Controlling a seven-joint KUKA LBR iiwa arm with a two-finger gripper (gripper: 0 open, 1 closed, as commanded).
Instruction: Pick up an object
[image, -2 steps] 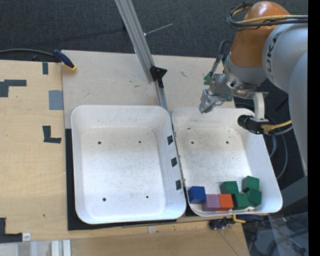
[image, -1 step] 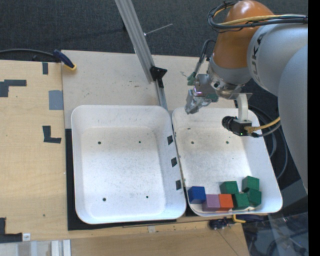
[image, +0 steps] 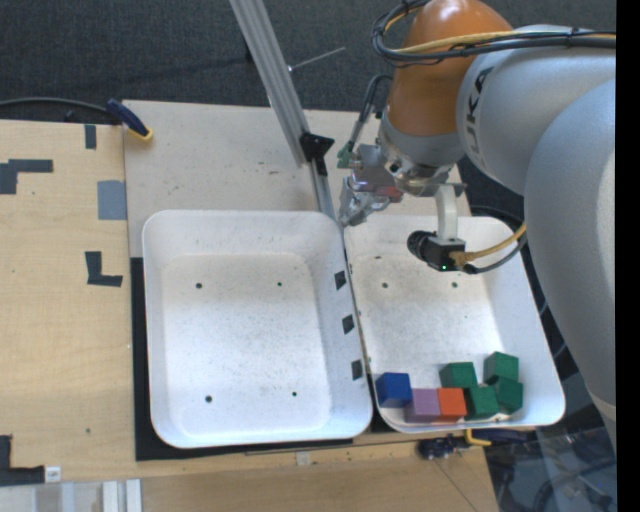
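Several small blocks lie bunched along the near edge of the right bin (image: 520, 300): a blue cube (image: 393, 388), a purple one (image: 426, 403), an orange one (image: 452, 402) and several green ones (image: 485, 385). My gripper (image: 357, 205) hangs over the far left corner of that bin, next to the wall shared with the left bin (image: 160, 300). It is well away from the blocks, and I see no block at its tip.
A slanted aluminium bar (image: 283, 95) comes down to the bins' far edge right beside the gripper. A small black unit with a cable (image: 437, 250) hangs from the wrist over the right bin. A blue and yellow tool (image: 130, 118) lies at the bench's far left.
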